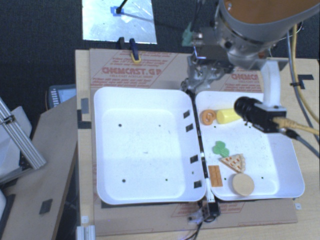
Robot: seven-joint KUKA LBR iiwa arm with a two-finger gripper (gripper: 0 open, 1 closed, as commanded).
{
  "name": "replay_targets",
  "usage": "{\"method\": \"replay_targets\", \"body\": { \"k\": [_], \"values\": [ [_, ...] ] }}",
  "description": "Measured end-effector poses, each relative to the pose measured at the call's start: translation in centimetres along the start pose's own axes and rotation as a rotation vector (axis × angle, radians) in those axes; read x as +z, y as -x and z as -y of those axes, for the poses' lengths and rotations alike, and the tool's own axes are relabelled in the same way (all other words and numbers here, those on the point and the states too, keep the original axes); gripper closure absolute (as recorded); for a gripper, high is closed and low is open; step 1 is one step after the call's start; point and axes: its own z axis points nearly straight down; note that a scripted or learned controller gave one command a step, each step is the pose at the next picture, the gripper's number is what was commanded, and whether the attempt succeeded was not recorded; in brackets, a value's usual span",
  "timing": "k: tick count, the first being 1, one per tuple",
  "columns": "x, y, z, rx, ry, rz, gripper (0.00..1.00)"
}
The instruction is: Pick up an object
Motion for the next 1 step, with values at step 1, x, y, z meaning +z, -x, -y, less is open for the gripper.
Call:
{"method": "replay_targets", "body": {
  "k": [1],
  "values": [
    [-0.09,12.27,-0.03,0.021,0.003,0.004,1.0]
  ]
}}
